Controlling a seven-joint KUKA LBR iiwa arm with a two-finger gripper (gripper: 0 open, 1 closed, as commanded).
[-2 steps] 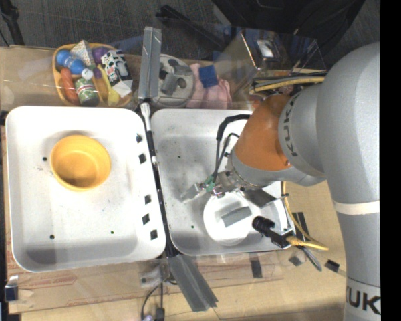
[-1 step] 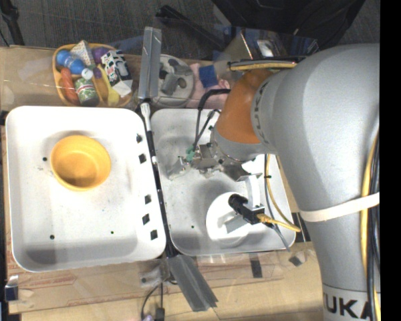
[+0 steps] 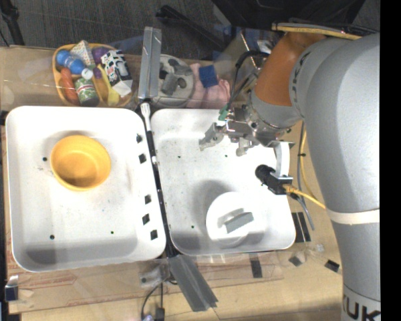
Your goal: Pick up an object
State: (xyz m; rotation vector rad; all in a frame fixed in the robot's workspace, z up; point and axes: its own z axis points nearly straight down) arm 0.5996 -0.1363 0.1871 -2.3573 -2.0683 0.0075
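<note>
Your gripper (image 3: 223,141) hangs over the upper part of the right bin (image 3: 187,186), near its back wall. Its two fingers stand apart, one reaching toward the left at (image 3: 208,139) and the other lower right, and you can see bare white bin floor between them; nothing is clamped there.

Look at the near half of the same bin: a white round lid-like object (image 3: 235,221) lies flat on the floor, with a small grey block resting on top of it. It sits well apart from the gripper, toward the front edge.

In the left bin (image 3: 27,199) you have a yellow bowl (image 3: 81,162), upright, in the upper left area, with open floor around it.

Behind the bins, on the bench, a yellow basket (image 3: 62,64) holds a jumble of small bottles and packets. The grey arm with its orange band (image 3: 284,72) comes in from the right.
</note>
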